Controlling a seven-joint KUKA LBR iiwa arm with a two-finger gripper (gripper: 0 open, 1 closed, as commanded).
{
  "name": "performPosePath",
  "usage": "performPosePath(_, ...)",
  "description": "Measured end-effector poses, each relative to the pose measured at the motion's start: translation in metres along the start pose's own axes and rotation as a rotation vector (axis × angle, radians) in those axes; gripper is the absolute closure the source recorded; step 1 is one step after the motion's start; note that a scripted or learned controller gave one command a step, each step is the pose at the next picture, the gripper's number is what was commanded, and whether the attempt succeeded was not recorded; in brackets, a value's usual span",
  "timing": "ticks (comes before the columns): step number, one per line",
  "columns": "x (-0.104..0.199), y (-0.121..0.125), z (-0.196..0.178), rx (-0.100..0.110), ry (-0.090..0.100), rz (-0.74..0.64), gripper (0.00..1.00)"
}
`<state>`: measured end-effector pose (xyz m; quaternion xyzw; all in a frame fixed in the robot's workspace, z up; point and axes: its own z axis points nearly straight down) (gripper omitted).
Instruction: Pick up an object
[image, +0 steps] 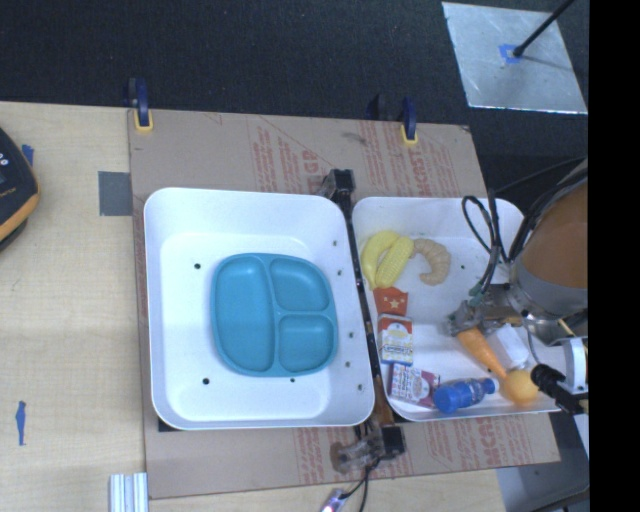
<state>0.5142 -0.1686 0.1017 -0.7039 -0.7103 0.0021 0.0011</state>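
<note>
Arm: (555, 250) highest thing here, over the right bin's (440, 212) right edge.
Jaws: (478, 315) spread or pinched, cannot tell.
Carrot: (482, 350) just below the jaws, touching or not unclear, long axis slanting toward the bin's near right corner.

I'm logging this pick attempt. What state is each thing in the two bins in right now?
blue divided plate: flat, right way up, in the left bin.
bananas: lying in the right bin, top left.
croissant: lying beside the bananas.
blue bottle: on its side.
orange carrot: lying by the tool.
</note>
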Motion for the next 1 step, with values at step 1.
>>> performPosePath(1, 0.0857, 0.0536, -0.0910, -0.003, 0.003, 0.004, 1.00)
